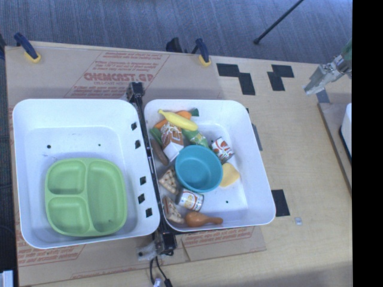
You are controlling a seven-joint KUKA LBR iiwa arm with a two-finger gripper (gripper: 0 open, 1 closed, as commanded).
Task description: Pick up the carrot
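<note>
a grey carpeted floor lay beyond the far edge of the bench, and the bench top was covered in brown cardboard (287, 160) with red printing and several black square markers. two shallow white bins sat side by side on it, joined along a black hinged strip. the left bin (36, 124) held a green divided plate (87, 197) with three compartments, lying flat toward the near side. the right bin (254, 184) was crowded along its left half: a blue bowl (198, 168) stood upright near the middle, with a yellow banana (178, 121) lying at the far end. the carrot (181, 115) showed as an orange piece with a green top at the far end of the right bin, just behind the banana and touching it, mostly hidden by it. a small carton (173, 140) lay between the banana and the bowl, a red-labelled can (222, 149) rested just right of the bowl, a yellow wedge (230, 175) peeked out from under the bowl's right side, a jar (191, 201) lay on its side in front of the bowl, and a brown drumstick-shaped toy (202, 220) lay along the near wall. the gripper (320, 82) hung at the right edge, well apart from both bins and over bare cardboard, holding nothing visible; whether it was released or clenched could not be told.
</note>
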